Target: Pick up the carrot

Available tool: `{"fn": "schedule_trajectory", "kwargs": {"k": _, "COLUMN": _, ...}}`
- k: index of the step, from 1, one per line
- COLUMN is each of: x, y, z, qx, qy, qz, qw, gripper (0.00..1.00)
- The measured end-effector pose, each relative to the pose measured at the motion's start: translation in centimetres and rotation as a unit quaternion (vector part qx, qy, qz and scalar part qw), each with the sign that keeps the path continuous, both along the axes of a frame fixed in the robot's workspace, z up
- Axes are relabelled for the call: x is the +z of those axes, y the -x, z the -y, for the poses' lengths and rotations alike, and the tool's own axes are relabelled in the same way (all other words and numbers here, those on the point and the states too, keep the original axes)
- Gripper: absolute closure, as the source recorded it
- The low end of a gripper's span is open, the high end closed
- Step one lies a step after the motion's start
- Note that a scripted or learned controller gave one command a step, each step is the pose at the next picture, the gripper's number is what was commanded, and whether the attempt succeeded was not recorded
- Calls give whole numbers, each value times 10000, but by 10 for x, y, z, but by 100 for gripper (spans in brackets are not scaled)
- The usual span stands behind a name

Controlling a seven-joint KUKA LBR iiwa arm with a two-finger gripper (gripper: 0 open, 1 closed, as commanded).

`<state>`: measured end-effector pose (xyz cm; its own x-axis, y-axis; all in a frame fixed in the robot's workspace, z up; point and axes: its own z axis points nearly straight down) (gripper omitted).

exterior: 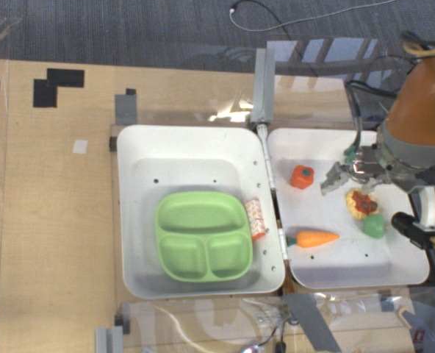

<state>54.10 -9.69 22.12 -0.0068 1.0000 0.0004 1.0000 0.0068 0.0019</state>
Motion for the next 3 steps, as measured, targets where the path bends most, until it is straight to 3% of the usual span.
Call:
{"fn": "schedule_trajectory", "kwargs": {"k": 1, "x": -24, "y": 10, "z": 8, "qx": 2855, "qy": 13, "qz": 19, "qw": 9584, "gripper": 0}}
{"fn": "schedule_trajectory", "kwargs": {"k": 2, "x": -115, "y": 24, "z": 24, "qx": 4086, "qy": 26, "qz": 31, "qw": 9127, "gripper": 0}}
{"fn": "schedule_trajectory", "kwargs": {"k": 3, "x": -44, "y": 47, "z": 62, "qx": 5634, "qy": 36, "qz": 24, "qw": 8262, "gripper": 0}}
